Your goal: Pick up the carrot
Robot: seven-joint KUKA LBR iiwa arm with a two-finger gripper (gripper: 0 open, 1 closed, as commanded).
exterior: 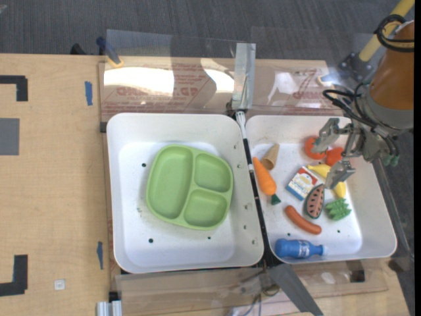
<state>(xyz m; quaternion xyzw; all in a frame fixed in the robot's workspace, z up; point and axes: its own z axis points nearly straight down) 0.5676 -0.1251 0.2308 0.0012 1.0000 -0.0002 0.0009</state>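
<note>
Blue bottle [299, 248] against right bin's [378, 242] front edge

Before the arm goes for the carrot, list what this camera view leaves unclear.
- Claw: its fingers blur against the toys below, so open or shut is unreadable.
- Yellow toy: partly covered by the claw, its kind cannot be told.
- Red-orange toy: the claw overlaps its right side.
- Carrot: lies close to the right bin's left wall; touching or apart is too fine to see.
</note>
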